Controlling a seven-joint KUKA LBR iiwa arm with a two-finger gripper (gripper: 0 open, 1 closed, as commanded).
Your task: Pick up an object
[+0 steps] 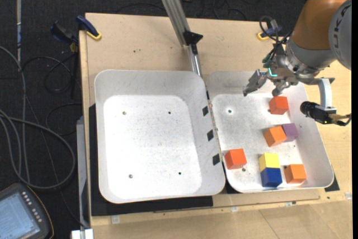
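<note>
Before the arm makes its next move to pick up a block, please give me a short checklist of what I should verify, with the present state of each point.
1. Blocks are in reach, in the right bin: ok, seven blocks lie there.
2. Hand is above that bin: ok, it hangs over its far end.
3. A block sits close to the hand: ok, the nearest orange block lies just beside it.
4. That block stands free of its neighbours: ok, bare floor around it.
5. Hand is open for a grasp: cannot tell.
6. Hand already holds a block: cannot tell, none shows between its fingers.
</note>
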